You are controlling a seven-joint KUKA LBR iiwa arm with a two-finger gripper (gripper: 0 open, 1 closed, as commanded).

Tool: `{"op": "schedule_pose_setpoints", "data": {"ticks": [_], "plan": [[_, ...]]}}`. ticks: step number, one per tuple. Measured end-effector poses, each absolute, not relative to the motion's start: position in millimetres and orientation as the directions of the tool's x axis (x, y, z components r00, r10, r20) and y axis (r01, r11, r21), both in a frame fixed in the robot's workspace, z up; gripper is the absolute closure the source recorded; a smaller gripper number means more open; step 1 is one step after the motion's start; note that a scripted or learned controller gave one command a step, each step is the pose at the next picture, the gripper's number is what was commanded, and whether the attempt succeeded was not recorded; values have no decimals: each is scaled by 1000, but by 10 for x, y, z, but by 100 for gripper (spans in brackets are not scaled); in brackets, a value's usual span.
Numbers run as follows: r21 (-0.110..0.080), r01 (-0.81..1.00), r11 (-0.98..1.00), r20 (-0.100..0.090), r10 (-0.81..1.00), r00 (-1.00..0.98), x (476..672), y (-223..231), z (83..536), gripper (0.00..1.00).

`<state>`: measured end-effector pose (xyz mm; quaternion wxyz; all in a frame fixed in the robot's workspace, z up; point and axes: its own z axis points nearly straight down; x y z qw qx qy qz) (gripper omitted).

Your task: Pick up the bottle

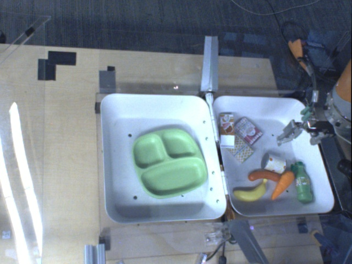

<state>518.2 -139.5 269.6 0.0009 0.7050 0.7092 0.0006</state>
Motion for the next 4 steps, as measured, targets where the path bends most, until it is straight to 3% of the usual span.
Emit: {"op": "schedule_pose_setpoints", "data": {"ticks": [1, 2, 3, 4], "plan": [[2, 996, 86, -1, 996, -86, 4899, -1649, 2083, 0], [1, 1000, -7, 0, 1000, 7, 4878, -2056, 1240, 0], [31, 999, -26, -4, 1000, 27, 4979, -2039, 964, 0], [36, 999, -24, -7, 1000, 24, 5002, -2042, 1065, 100]]}}
